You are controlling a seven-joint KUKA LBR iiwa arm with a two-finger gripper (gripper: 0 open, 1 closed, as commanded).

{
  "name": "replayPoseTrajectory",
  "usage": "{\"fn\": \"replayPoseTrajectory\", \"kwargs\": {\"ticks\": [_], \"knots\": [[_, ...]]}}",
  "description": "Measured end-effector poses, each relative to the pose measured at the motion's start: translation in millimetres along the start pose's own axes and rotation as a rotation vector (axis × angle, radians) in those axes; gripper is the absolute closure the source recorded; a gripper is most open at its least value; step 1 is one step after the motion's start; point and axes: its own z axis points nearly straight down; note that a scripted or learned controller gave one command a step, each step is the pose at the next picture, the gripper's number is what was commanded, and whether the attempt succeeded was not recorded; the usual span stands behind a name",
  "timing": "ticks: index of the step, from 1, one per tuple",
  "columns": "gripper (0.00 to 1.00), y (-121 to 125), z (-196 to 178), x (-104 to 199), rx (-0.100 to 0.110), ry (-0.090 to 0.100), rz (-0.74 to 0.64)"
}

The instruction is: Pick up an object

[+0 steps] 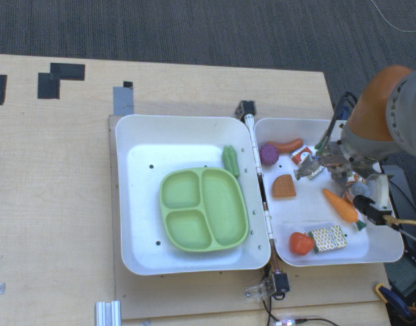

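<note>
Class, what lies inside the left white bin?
The left white bin holds a green three-compartment plate and a green pod-shaped toy by its right wall; anything beneath the plate is hidden.

Two white bins sit side by side: the left bin (pixel 126 182) has one green divided plate (pixel 203 209) and one green pod-shaped toy (pixel 230 160). The right bin (pixel 289 258) has about seven small toy foods.
</note>
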Motion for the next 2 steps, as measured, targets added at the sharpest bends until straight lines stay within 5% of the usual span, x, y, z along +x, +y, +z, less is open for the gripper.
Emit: {"fn": "replayPoseTrajectory", "kwargs": {"ticks": [1,2], "knots": [[0.00,-79.3,17.4,54.2,-0.003,-0.005,0.018],[1.00,-77.6,7.8,54.8,-0.005,-0.004,0.016]]}}
